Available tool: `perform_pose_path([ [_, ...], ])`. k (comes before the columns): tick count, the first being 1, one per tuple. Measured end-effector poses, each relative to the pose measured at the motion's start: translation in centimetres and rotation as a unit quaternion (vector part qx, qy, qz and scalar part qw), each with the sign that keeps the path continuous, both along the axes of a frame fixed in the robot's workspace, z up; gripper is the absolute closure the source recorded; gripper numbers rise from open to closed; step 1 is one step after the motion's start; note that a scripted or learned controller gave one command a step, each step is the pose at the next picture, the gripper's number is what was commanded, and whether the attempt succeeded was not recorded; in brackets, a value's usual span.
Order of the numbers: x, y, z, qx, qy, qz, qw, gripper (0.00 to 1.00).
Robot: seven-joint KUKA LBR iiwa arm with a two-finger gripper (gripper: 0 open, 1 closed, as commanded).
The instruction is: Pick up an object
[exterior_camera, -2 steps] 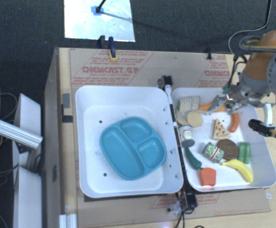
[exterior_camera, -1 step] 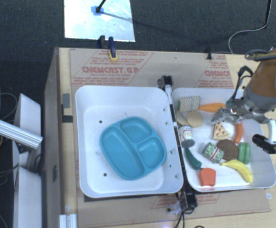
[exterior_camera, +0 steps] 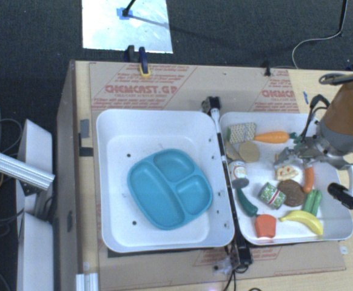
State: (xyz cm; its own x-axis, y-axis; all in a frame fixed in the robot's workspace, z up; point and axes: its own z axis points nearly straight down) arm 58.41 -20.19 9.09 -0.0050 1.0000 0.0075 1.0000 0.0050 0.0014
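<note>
The right white bin (exterior_camera: 340,226) holds several toy foods. Among them are an orange carrot (exterior_camera: 272,137), a tan round cookie (exterior_camera: 248,152), a pale bread piece (exterior_camera: 287,172), a brown patty (exterior_camera: 292,193), a green can (exterior_camera: 272,194) and a yellow banana (exterior_camera: 304,220). My gripper (exterior_camera: 287,157) hangs low over the middle of this bin, just above the bread piece and below the carrot. Nothing can be seen held in it.
A blue divided plate (exterior_camera: 170,188) lies in the left bin (exterior_camera: 113,162). The right bin also has a waffle square (exterior_camera: 242,131), a small tin (exterior_camera: 238,170), a dark green pod (exterior_camera: 246,202), a red pepper (exterior_camera: 265,225), a cucumber (exterior_camera: 312,202) and a small orange sausage (exterior_camera: 309,179).
</note>
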Motion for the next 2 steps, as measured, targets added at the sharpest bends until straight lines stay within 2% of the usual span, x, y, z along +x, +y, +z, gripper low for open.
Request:
perform_pose_path([
  [1,-1.3,0.1,-0.4,0.0002,-0.003,0.001,1.0,0.0],
  [2,-6.6,0.1,-0.6,0.0018,0.001,0.001,1.0,0.0],
])
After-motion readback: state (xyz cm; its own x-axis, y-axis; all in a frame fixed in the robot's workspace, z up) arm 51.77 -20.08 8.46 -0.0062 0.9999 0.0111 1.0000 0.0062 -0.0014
